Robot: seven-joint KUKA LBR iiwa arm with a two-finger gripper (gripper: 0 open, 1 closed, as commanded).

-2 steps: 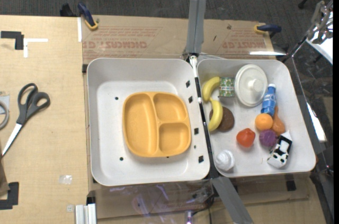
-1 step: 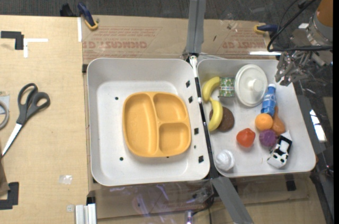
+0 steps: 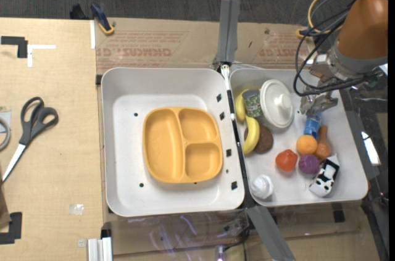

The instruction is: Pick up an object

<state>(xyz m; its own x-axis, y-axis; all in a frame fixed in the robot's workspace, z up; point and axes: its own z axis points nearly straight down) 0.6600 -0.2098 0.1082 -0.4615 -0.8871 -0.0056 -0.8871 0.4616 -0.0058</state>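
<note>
The right bin [image 3: 353, 149] holds several small things: a white lidded bowl [image 3: 276, 102], a green can [image 3: 252, 103], a banana [image 3: 250, 131], a brown ball [image 3: 265, 139], a red tomato [image 3: 286, 160], an orange [image 3: 306, 144], a purple ball [image 3: 308, 164], a black-and-white toy [image 3: 324, 178], a small white bottle [image 3: 262, 186] and a blue piece [image 3: 311, 126]. My gripper [image 3: 318, 103] hangs over the bin's back right part, just right of the white bowl and directly above the blue piece. I see nothing held in it.
The left bin [image 3: 117, 149] holds a yellow divided plate [image 3: 183, 144]. Scissors [image 3: 29, 125] lie on the wooden bench to the far left. Yellow and black cables [image 3: 321, 4] loop around the arm's wrist above the right bin.
</note>
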